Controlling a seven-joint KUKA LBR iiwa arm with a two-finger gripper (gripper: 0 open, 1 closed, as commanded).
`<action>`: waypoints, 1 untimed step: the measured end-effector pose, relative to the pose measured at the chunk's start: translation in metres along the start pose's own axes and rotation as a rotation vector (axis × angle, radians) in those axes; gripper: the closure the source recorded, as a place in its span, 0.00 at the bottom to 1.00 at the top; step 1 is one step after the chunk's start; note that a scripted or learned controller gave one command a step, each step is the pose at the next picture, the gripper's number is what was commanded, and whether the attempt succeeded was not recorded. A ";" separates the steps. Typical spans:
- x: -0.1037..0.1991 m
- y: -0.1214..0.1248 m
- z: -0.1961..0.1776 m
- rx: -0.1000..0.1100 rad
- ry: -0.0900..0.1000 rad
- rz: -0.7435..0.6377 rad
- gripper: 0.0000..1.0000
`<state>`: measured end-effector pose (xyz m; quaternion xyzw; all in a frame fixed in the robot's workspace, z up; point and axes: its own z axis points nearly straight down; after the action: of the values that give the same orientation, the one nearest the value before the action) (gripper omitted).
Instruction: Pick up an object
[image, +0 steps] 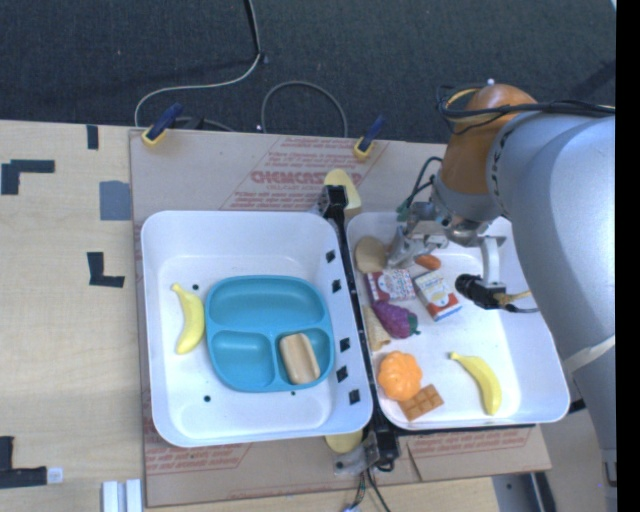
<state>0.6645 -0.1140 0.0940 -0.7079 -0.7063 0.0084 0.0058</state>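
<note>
Arm: we see the grey arm (560, 200) reaching in from the right, its orange band (480, 140) above the wrist
Jaws: we place the gripper (405, 255) low over the upper left part of the right bin (530, 350); we cannot tell whether the jaws are released or clenched, and we see nothing clearly between them
Right bin items: we see a red-and-white carton (438, 295) just beside the jaws, a purple eggplant (395, 320), an orange pumpkin-like toy (400, 375), a brown waffle piece (423, 402) and a yellow banana (480, 380)
Left bin: we see the left bin (170, 390) holding a blue divided plate (250, 320), a bread roll (299, 358) in the plate's lower right compartment and a second banana (188, 318) beside the plate
Worktop: we see both bins resting on a cardboard sheet (230, 175) on the worktop (60, 350)
</note>
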 end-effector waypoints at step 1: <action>0.000 0.000 0.001 0.001 0.000 0.000 0.00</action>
<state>0.6643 -0.1138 0.0935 -0.7078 -0.7063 0.0089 0.0063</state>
